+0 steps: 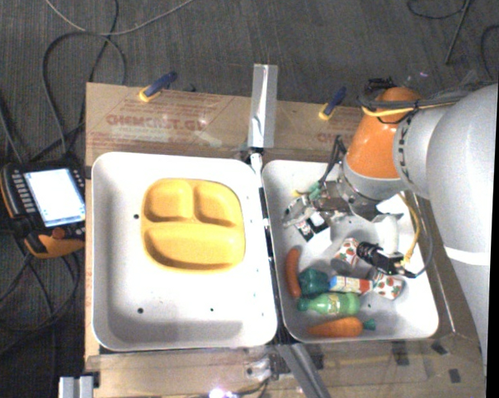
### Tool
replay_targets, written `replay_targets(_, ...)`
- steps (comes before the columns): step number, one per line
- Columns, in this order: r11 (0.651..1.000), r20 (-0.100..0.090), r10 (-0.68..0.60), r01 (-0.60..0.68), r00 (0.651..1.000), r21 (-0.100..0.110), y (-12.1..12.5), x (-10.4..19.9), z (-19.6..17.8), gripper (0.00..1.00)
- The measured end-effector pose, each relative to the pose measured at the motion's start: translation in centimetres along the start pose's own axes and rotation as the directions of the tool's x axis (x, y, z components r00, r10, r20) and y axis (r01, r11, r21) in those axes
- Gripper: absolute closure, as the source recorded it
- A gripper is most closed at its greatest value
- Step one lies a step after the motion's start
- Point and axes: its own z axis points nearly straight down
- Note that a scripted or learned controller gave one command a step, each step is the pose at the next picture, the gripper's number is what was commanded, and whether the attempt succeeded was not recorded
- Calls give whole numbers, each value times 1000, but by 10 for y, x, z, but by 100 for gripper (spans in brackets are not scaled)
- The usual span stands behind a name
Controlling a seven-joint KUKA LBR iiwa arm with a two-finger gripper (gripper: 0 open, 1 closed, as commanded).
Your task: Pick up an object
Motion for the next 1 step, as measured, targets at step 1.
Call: replay_targets(1, 1000, -2, 0, 0, 1000, -2, 1, 0, -11, 100)
